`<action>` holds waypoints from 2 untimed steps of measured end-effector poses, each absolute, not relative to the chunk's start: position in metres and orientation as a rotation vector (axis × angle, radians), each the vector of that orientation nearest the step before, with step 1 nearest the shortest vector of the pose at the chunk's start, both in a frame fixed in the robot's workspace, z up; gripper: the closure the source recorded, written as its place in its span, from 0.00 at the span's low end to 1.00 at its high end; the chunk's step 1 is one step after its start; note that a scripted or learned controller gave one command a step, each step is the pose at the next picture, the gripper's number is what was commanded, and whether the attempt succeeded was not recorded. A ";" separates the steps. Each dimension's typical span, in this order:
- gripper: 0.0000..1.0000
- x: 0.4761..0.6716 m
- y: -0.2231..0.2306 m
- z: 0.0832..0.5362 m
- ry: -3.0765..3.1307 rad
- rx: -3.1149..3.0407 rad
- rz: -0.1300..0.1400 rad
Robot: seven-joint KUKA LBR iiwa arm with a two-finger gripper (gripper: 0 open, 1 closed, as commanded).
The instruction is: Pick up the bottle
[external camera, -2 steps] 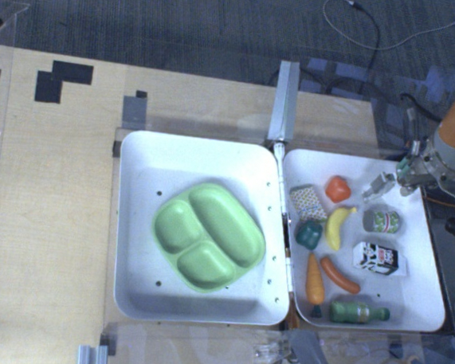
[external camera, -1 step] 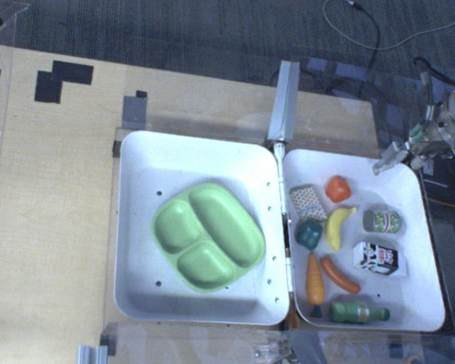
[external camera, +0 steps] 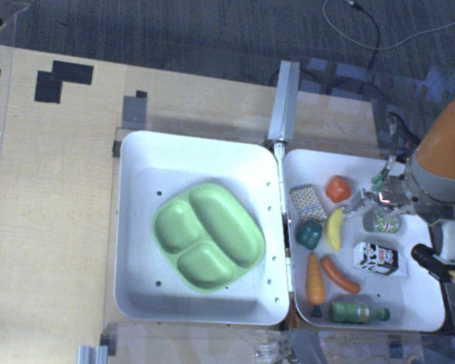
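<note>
Clearly at the approach step — gripper poised in the right white bin above a small can, fingers' state impossible to tell, well apart from the green plastic bottle lying at the front edge — needs shifting there and descending.

Count: 2 white bins; 1 green divided plate; 1 green bottle; 1 banana; 1 carrot; 1 sausage; 1 tomato; 1 milk carton.
</note>
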State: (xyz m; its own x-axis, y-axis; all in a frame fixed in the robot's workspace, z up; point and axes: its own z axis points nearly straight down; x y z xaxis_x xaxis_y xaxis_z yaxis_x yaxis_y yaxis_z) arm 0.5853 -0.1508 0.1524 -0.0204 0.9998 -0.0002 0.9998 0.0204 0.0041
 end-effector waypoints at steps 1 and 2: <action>0.00 0.499 0.024 0.185 2.557 1.821 0.006; 0.00 0.488 0.000 0.184 2.533 1.854 0.004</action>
State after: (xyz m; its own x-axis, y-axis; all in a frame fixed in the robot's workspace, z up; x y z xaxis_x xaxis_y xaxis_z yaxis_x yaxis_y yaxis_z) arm 0.4879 0.0001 0.1844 -0.3022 0.9532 -0.0001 0.9532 0.3022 0.0036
